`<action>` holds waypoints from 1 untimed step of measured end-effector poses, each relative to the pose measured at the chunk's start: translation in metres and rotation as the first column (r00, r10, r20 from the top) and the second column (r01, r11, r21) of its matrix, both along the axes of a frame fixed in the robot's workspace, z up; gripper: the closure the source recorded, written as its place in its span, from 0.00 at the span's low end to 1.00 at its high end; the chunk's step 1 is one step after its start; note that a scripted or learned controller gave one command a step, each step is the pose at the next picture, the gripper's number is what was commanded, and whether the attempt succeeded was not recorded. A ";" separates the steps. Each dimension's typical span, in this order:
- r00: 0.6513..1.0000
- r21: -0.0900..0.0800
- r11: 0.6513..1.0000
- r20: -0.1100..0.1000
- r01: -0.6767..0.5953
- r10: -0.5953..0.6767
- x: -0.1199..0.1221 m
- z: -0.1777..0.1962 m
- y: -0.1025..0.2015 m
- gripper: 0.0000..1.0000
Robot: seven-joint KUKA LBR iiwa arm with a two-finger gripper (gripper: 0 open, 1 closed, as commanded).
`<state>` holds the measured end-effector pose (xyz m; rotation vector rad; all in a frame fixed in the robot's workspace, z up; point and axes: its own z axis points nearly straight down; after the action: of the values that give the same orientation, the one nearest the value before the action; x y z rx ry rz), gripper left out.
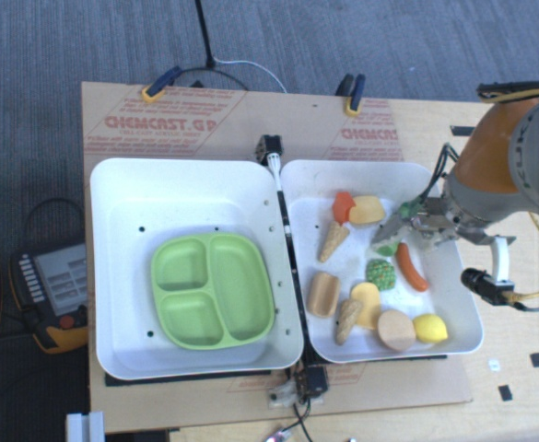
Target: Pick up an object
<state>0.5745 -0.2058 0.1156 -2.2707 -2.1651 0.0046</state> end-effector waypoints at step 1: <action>0.888 -0.014 0.888 0.011 -0.460 0.461 -0.016 -0.025 0.027 0.00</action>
<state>0.5583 -0.1791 0.0902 -1.7029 -2.6570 0.0016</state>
